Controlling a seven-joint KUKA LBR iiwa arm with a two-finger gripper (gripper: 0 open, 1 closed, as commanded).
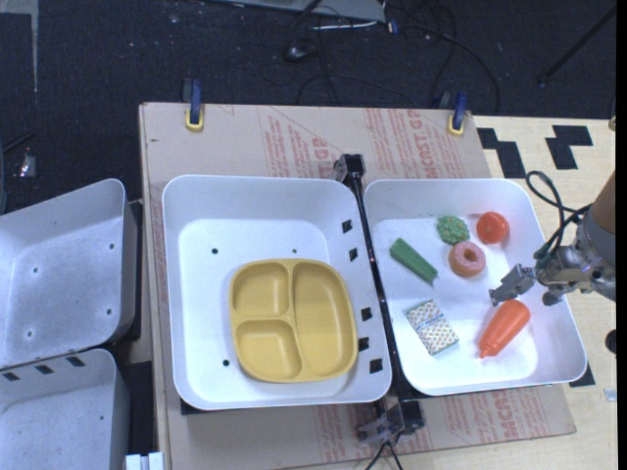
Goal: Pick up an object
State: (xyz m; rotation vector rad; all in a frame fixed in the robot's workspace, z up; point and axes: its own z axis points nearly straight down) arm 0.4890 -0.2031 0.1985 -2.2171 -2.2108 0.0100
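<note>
One carrot (pixel 504 328), long axis slanted, tip toward lower left.

Yellow divided tray (pixel 293 321) in left bin (pixel 186 262); two clamps (pixel 194 116) on bench back edge

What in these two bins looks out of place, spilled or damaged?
Nothing stands out. The yellow tray lies flat in the left bin. The right bin holds a carrot, donut, tomato, broccoli, green pod and small packet, all apart and intact.
</note>
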